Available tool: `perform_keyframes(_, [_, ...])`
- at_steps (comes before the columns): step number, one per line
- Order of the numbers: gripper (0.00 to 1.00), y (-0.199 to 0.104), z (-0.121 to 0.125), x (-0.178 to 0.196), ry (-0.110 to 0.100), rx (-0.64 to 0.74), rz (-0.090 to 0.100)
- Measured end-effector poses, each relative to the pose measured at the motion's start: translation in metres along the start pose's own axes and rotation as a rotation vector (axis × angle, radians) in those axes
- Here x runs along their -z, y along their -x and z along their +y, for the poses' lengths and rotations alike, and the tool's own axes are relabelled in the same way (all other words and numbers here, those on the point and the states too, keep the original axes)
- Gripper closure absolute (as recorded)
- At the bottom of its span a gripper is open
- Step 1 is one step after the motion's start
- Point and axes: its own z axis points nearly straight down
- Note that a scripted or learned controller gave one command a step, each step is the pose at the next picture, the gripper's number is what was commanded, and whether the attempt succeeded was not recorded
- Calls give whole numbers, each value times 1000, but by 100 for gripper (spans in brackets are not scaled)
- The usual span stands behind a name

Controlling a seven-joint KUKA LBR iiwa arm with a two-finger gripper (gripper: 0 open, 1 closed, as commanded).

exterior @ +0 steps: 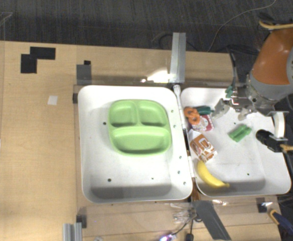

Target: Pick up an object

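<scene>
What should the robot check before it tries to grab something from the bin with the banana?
1. Hand is over the right bin: ok.
2. Hand is not holding anything yet: cannot tell.
3. Green block lies apart from other things, easy to reach: ok.
4. Banana is clear of the wall: not ok, it lies close to the bin's left wall.
5. Snack packet is lying free: not ok, crowded by the orange toy.

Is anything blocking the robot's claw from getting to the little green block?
Nothing visible does. The gripper hangs above the right bin, and the green block lies just below it on bare bin floor. The snack packets and banana lie off to the side.
</scene>
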Motion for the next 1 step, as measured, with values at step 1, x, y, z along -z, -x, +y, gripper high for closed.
perform_keyframes(1, [0, -17, 67, -55, 2, 131, -1])
